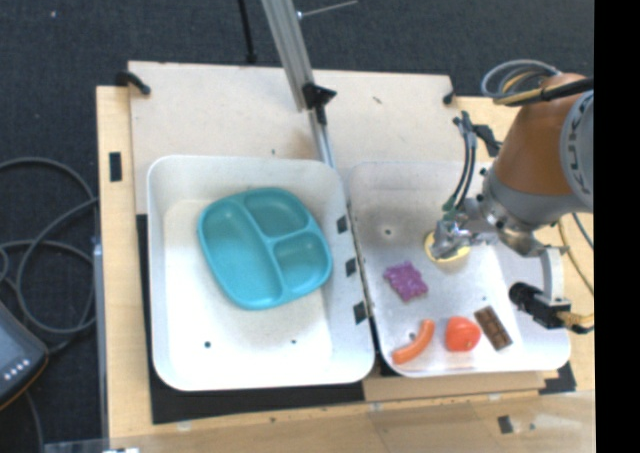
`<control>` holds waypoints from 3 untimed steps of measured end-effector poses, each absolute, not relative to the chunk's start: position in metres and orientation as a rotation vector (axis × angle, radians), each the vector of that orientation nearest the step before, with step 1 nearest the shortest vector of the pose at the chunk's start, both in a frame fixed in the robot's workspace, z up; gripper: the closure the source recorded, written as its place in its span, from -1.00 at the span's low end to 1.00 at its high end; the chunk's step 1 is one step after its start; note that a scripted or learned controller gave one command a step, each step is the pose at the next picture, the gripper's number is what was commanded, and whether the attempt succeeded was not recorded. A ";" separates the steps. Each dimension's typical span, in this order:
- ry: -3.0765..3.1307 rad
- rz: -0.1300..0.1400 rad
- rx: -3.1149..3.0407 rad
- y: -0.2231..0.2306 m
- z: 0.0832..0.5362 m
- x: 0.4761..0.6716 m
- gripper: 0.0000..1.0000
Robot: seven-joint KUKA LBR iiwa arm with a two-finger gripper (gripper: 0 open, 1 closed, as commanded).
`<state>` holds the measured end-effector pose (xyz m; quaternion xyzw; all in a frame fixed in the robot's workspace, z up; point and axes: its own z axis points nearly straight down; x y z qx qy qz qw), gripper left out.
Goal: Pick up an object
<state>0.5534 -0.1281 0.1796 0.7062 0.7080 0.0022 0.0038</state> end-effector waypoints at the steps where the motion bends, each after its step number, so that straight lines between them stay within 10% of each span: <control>1: 2.221 0.005 2.214 -0.130 0.220 0.555 1.00; 3: 2.229 0.006 2.211 -0.028 0.246 0.606 1.00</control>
